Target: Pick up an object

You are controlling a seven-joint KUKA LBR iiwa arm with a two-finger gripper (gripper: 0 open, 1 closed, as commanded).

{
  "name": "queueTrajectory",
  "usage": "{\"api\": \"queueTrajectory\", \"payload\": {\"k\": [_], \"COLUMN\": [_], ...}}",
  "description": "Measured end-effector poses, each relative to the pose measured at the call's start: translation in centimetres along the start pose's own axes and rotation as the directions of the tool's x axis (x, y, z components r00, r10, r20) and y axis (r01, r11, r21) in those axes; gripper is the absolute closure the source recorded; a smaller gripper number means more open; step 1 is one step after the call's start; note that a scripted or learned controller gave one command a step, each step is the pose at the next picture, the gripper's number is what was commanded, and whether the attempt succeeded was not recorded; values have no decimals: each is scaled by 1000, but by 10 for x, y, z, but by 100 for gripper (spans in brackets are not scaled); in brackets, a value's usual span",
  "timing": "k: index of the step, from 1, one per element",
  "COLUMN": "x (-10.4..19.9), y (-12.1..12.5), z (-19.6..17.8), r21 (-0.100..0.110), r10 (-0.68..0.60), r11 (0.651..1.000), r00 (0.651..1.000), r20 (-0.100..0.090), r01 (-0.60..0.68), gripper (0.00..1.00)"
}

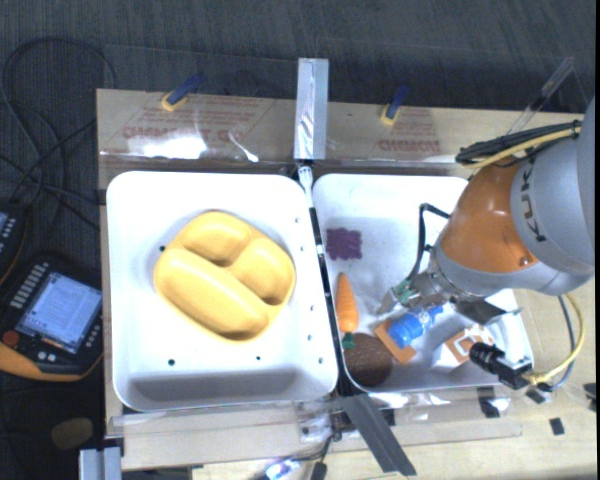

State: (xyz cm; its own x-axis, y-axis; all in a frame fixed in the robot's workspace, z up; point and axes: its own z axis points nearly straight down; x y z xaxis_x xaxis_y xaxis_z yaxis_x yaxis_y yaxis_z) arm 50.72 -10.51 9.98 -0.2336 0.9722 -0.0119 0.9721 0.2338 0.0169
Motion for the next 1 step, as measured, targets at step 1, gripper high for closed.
{"api": "queueTrajectory", "payload": {"k": [1], "x": [0], "y": [0], "z": [0], "r21": [0], "r10": [0], "r11": [1000], "r00": [1000], "r20": [0], "r01": [0], "gripper": [0]}}
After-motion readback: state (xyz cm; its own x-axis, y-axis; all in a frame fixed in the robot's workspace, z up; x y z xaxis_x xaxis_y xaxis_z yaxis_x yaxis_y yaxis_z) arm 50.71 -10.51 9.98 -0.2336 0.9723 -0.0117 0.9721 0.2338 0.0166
